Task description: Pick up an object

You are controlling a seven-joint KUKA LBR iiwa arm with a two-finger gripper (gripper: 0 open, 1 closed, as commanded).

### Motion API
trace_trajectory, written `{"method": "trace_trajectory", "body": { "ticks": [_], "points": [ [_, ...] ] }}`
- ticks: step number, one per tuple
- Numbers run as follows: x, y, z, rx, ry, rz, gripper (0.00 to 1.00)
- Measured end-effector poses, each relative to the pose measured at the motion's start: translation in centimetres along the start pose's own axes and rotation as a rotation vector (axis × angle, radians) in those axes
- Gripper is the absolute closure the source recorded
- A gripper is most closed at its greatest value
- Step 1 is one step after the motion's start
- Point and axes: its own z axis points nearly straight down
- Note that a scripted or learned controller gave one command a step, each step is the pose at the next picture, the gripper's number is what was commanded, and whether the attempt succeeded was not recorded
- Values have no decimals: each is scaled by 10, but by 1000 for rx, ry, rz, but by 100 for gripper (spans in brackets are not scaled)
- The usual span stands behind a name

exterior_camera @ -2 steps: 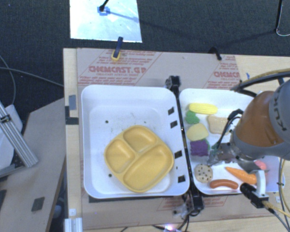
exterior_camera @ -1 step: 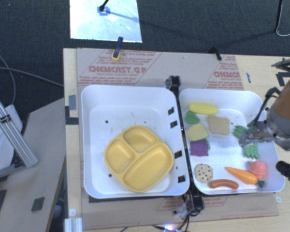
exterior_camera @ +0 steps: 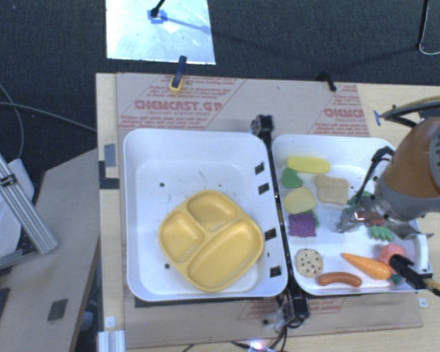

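The right bin (exterior_camera: 367,147) holds several toy foods: a yellow corn cob (exterior_camera: 308,165), a green piece (exterior_camera: 291,178), a tan bread slice (exterior_camera: 331,189), a pale yellow piece (exterior_camera: 299,200), a purple piece (exterior_camera: 303,224), a speckled cookie (exterior_camera: 308,261), a sausage (exterior_camera: 339,279), an orange carrot (exterior_camera: 367,265), a pink-red piece (exterior_camera: 391,253) and a small green piece (exterior_camera: 382,233). My gripper (exterior_camera: 352,218) hangs low in this bin, just right of the bread slice and above the carrot. The arm's body hides the bin's right side.
The left bin (exterior_camera: 198,145) bears a yellow plate (exterior_camera: 210,239) with three compartments. A black clamp (exterior_camera: 263,125) sits between the bins at the back. Cardboard covers the bench (exterior_camera: 227,105) under both bins.
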Motion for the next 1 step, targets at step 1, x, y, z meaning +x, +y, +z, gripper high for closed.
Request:
{"method": "trace_trajectory", "body": {
  "ticks": [1],
  "points": [
    [-21,61,-18,-9,-4,-1,100]
  ]
}}
